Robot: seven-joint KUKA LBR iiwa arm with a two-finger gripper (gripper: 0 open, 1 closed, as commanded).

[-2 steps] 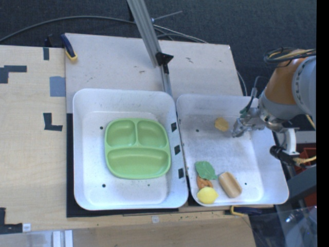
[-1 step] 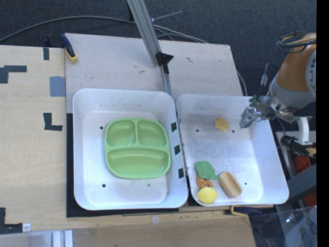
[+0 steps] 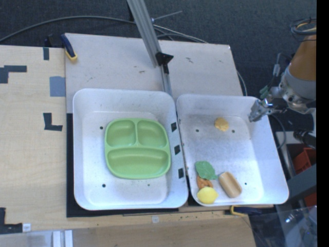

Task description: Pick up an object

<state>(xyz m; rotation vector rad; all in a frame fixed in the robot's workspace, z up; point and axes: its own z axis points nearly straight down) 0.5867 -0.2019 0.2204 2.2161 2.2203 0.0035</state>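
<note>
The gripper (image 3: 256, 112) hangs over the right bin's (image 3: 267, 153) far right rim, carrying nothing. It looks like the approach stage: no object picked yet. Nearest candidate is the small yellow lump (image 3: 221, 124) toward the far side; a lemon (image 3: 207, 195), bread roll (image 3: 230, 183) and carrot (image 3: 204, 181) crowd the near edge. Next it must swing inward and descend. Left bin (image 3: 82, 138) holds a green plate (image 3: 137, 148).

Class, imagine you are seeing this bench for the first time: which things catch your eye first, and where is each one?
The green divided plate stands out, lying in the middle of the left bin. Next comes the cluster in the right bin's near corner: a yellow lemon, a bread roll and a green leaf. The gripper sits at that bin's far right edge.
</note>
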